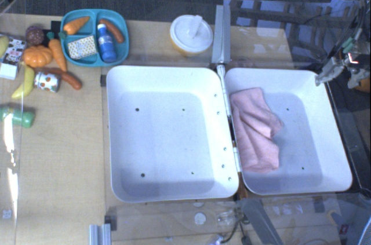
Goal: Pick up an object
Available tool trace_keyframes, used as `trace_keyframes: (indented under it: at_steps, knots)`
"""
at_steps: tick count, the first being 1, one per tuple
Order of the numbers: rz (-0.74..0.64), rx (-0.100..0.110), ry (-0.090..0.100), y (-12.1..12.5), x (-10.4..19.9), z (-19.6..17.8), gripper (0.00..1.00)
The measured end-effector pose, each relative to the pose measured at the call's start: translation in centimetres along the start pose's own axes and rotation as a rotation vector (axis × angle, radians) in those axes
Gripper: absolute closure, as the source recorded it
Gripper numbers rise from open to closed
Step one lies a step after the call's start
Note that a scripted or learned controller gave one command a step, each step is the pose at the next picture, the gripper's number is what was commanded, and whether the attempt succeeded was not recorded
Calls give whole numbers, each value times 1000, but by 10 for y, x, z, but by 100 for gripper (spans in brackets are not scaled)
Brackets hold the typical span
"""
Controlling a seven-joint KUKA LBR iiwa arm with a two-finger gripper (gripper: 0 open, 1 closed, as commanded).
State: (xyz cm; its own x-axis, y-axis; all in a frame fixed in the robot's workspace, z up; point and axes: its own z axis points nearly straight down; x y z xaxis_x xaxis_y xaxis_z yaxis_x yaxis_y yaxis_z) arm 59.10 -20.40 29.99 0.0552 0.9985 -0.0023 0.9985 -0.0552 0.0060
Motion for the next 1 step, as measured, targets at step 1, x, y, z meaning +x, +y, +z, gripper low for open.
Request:
trace_keyframes:
  at_steps: [1]
  knots:
    - [21,3,2,2,45,203,0]
